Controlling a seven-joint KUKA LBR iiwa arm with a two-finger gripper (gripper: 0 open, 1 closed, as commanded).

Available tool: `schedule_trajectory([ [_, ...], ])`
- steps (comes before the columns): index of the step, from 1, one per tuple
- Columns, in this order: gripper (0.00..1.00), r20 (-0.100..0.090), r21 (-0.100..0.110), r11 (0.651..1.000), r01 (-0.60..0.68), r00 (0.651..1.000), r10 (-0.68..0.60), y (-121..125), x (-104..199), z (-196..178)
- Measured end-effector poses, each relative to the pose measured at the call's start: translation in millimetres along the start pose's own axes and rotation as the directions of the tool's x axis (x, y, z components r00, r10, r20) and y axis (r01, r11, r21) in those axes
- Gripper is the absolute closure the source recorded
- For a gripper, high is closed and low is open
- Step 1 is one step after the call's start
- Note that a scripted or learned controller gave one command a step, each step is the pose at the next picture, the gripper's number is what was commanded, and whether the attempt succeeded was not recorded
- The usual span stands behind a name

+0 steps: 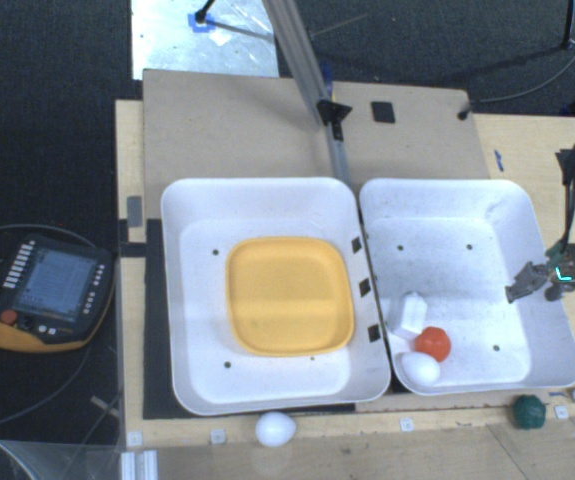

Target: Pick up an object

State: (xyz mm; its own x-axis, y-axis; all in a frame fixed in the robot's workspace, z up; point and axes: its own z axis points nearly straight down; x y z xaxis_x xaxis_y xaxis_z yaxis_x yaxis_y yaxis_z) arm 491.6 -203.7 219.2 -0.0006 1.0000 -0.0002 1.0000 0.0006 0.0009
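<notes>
Currently I see the gripper at the 3 o'clock rim of the right bin, low over the wall there; whether it is spread or pressed together I cannot tell, as it reads as one dark blurred shape with a small green light just behind it. Nothing is visibly caught in it. Candidate objects sit clustered at roughly 7 o'clock inside the right bin: a red ball, a white egg-shaped piece touching it on its 7 o'clock side, and a small white block just beside it at 11 o'clock. All three are well apart from the gripper. Left bin holds a yellow square plate, lying flat near centre. Outside the bins, on the bench edge: a second white egg at 6 o'clock of the left bin, and a dark green ball at 5 o'clock of the right bin. A teach pendant lies on the floor at 9 o'clock.
</notes>
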Motion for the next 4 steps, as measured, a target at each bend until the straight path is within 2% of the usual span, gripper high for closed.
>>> schedule_trajectory([
  [1,0.00,0.000,0.000,1.000,0.000,1.000,0.000,0,0,0],
  [2,0.00,-0.001,0.005,1.000,-0.001,1.000,0.001,-3,-7,59],
  [4,0.00,-0.001,0.002,1.000,0.000,1.000,0.000,-3,-3,130],
])
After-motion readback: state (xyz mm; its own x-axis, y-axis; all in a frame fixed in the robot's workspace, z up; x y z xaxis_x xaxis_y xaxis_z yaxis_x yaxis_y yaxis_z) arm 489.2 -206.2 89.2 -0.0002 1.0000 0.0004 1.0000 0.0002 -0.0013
